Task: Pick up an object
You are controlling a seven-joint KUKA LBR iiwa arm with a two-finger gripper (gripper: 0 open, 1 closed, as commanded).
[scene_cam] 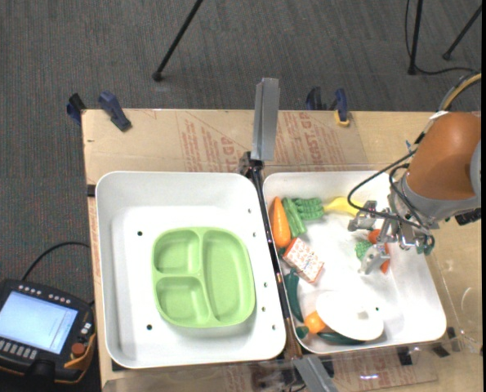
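The arm's gripper (379,251) hangs low inside the right bin (429,300), near that bin's right wall and toward its back half, and a small green-and-orange toy (365,250) shows right at its tip; whether the gripper is clenched on that piece or merely beside it I cannot tell, the parts being too small and tangled. The other candidates lie along the bin's left wall: an orange carrot (280,221), a green leafy piece (305,208), a yellow banana (339,206) toward the back edge, a red-and-white card box (304,260) near the middle, and a white plate (350,314) at the front edge covering part of a dark green item and an orange one. The likely failure, in my judgement, is a grip on the small toy's edge that slips as the arm lifts, or a closing on nothing. The wrist sits close to the right wall, so a sideways drift could knock it. Open room lies in the bin's centre and straight upward. The left bin (112,219) holds a green divided tray (203,278) in its middle, well apart from the action.
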